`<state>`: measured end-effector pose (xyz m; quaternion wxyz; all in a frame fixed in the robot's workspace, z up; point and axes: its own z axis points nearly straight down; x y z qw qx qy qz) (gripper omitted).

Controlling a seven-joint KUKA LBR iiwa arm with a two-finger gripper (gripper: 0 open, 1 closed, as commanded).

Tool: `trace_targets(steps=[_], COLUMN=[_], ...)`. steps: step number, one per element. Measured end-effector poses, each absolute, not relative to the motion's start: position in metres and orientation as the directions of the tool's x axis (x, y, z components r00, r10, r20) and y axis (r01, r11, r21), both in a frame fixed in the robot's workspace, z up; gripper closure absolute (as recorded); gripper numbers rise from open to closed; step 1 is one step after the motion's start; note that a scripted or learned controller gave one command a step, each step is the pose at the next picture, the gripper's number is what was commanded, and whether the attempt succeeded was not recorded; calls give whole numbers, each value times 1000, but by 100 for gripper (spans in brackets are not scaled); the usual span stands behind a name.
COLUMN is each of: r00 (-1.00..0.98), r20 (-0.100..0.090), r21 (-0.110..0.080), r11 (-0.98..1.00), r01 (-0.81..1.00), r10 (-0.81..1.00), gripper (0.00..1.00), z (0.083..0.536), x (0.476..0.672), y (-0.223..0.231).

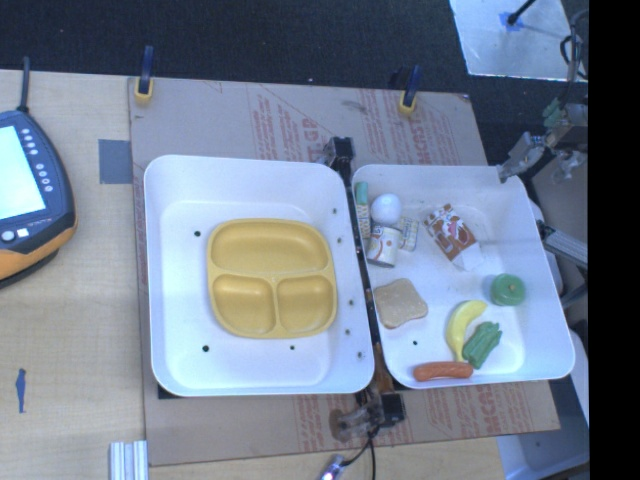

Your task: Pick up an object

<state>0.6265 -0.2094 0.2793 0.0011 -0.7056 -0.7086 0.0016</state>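
Snack packet (452,234), nearest pincer (530,150), and other items lie untouched in right bin (430,193); pickup not begun, pincer's grip state unclear.

A yellow tray (271,277) with three compartments is seen in the left bin (170,268). In the right bin (540,268), an egg (386,207) lies at 10 o'clock, a packet (450,233) at 12, a green apple (507,289) at 3, toast (400,303) at 8, and a banana (461,323), a green vegetable (483,344) and a sausage (443,371) near 5.
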Motion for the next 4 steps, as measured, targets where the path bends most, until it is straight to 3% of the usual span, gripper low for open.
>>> trace_targets(steps=[1,2,4], r00=[-6,-6,-7], r20=[0,-1,-2], r21=[-6,-7,-6], r11=[6,6,7], r01=[1000,1000,1000], r10=[1000,1000,1000], gripper=[0,0,0], z=[166,91,92], x=[632,605,643], y=[-154,-182,-99])
